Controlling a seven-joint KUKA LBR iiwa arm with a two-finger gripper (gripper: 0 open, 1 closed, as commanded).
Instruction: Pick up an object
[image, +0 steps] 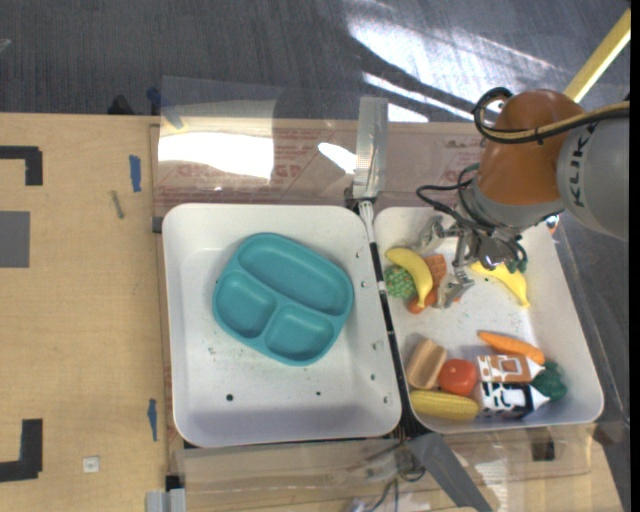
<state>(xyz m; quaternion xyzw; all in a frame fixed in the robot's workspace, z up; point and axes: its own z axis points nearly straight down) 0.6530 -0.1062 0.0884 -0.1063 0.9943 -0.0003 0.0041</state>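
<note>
My gripper (451, 262) hangs over the back of the right bin (585, 375), under the orange wrist band. Its fingers (459, 284) stand open with nothing held between them. Just left of them lie a yellow banana (412, 268), a green toy piece (400, 284) and a small orange piece (437, 271). A second yellow banana (513, 284) lies just right of the gripper, partly under the wrist. Nearer the front are a carrot (510, 345), a bread roll (426, 362), a red tomato (459, 376), a corn cob (445, 405), a small carton (505, 385) and a green piece (551, 382).
The left bin (200, 400) holds a teal divided plate (285, 297). A rim divider (380, 300) runs between the two bins. Bare white floor shows in the middle of the right bin around (480, 315).
</note>
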